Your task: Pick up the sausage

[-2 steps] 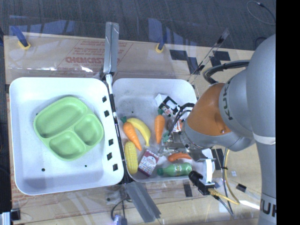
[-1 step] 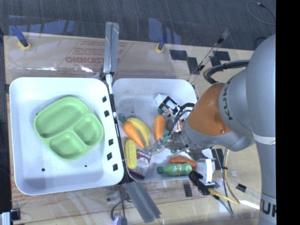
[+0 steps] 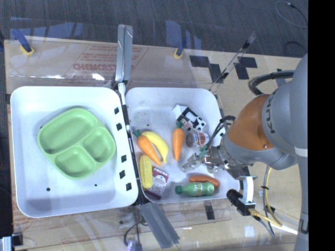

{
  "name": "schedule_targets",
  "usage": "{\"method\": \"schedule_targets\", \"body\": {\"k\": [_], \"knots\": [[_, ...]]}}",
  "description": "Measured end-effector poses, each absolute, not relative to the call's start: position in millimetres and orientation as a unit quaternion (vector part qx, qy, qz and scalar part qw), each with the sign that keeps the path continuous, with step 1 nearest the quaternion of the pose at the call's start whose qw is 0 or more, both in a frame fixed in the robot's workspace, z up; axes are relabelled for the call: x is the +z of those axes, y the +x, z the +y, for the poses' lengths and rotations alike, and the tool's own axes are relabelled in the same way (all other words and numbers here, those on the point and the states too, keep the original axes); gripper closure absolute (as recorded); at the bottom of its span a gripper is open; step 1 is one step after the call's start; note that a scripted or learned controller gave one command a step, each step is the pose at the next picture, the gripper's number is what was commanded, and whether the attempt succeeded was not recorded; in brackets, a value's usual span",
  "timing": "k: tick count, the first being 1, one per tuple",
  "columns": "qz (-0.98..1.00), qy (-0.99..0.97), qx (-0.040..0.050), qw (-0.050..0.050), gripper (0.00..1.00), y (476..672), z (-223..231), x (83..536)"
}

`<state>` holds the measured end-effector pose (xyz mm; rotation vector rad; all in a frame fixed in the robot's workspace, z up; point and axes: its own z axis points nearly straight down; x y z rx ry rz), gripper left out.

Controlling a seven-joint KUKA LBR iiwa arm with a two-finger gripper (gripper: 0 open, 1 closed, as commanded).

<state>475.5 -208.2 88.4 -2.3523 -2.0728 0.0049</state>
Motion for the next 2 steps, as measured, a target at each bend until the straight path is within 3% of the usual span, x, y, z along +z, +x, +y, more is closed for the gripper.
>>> {"method": "schedule_targets", "body": {"k": [1,2], "knots": [[-0.663,-0.749,0.0037,0.006,1.00,474.5,-208.2,94.5],[-0.663,-0.749,0.0038,0.006,0.00,474.6,-208.1,94.5]]}}
